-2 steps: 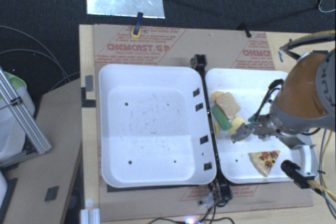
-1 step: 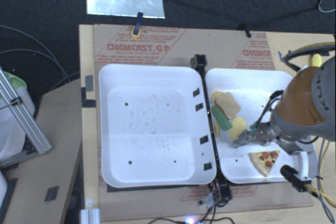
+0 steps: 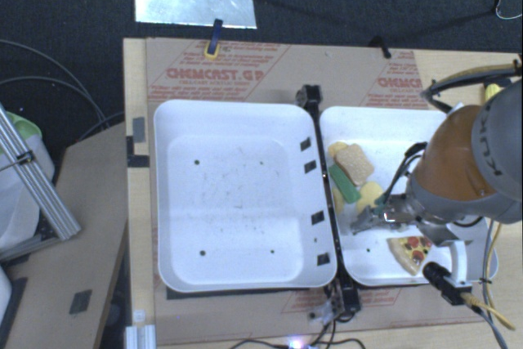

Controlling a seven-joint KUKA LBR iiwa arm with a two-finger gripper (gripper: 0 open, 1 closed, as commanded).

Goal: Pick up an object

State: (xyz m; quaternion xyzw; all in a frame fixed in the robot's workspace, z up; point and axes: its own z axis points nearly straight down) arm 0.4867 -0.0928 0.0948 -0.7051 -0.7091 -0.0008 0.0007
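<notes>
Pizza slice sits in the right bin, near a bread piece and green thing. Arm hangs over it; jaws low beside it, can't tell their spread.

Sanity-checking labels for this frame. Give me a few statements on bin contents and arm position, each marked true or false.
1. The gripper is over the right bin. True.
2. The pizza slice lies in the left bin. False: it lies in the right bin, near its front edge.
3. A green object lies beside the bread slice in the right bin. True.
4. The arm reaches in from the view's left. False: it comes in from the right.
5. The bread slice is clamped between the fingers. False: it lies in the bin, apart from the gripper.
</notes>
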